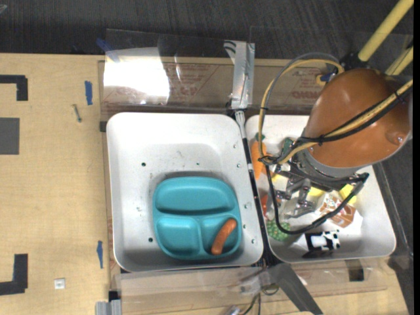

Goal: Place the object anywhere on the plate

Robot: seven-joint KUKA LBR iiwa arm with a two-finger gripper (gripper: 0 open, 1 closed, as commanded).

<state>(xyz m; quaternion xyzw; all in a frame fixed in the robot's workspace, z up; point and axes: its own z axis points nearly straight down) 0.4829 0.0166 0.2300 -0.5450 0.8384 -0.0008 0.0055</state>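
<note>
Carrot (224, 235) on plate (187, 199), apart from end effector (296, 199)

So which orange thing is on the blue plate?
The sausage-shaped one, lying in the plate's lower right compartment. The other orange piece lies in the right bin.

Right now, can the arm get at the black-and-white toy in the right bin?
Probably yes: the black-and-white toy lies uncovered near the right bin's front wall, just below the gripper. Only a dangling black cable loops nearby.

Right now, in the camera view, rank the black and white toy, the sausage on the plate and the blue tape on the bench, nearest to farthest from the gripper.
1. black and white toy, right bin, just below the gripper.
2. sausage, lower right compartment of the teal plate, left bin.
3. blue tape, bench's far left.
</note>
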